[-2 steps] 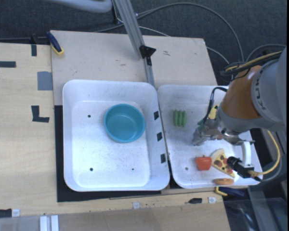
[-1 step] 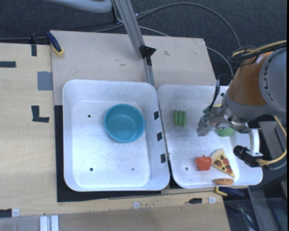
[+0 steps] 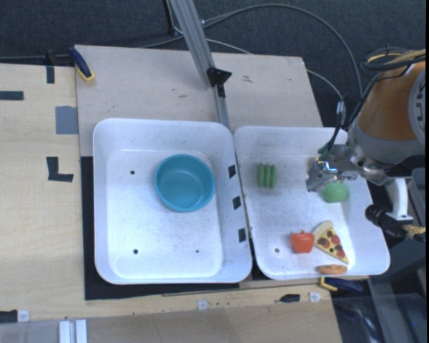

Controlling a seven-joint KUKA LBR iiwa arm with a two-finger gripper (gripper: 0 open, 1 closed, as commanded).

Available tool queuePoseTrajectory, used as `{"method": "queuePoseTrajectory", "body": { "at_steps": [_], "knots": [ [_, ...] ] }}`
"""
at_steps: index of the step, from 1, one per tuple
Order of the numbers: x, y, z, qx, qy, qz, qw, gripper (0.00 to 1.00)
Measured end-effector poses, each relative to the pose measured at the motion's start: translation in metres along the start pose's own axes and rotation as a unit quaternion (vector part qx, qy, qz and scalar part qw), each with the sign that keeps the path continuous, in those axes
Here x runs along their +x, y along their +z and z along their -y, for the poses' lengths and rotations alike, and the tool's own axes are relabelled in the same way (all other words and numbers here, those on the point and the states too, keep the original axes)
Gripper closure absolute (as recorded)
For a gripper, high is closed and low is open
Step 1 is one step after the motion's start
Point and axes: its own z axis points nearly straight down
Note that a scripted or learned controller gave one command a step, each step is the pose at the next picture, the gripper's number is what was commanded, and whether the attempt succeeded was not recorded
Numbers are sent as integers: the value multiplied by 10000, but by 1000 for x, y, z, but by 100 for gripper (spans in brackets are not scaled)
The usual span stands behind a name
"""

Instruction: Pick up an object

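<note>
Green and round, a small ball-like object (image 3: 336,192) lies in the right-hand shallow white bin (image 3: 286,143), toward that bin's right wall and about halfway down it. The metal two-finger gripper (image 3: 323,175) is directly over the ball's upper left edge, overlapping it in the camera view; whether it grips the ball, or how it is set at all, I cannot tell. Behind the gripper, further right of the ball, rises the arm's grey wrist and its orange band (image 3: 387,109).

Left of the green ball, across bare bin floor, sits a ridged green block (image 3: 267,175), near the bin's left wall. Below the ball lies a pizza-slice toy (image 3: 332,241) with red dots on a yellow face, and just left of that slice stands a small red pepper-like toy (image 3: 302,242). Below the slice, at the bin's lower rim, rests a thin orange-brown piece (image 3: 332,269).

Well to the left of the ball, in the left-hand shallow white bin (image 3: 121,263), a round teal plastic bowl (image 3: 184,182) sits upright, nearer that bin's right side.
</note>
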Motion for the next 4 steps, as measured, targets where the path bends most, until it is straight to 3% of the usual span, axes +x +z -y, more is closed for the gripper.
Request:
{"method": "queuePoseTrajectory", "body": {
  "at_steps": [1,3,4],
  "knots": [
    [0,-16,0,15,0,-3,10000,100],
    [110,-25,8,19,-20,-9,10000,100],
    [161,-12,17,29,-22,-7,10000,100]
  ]
}}
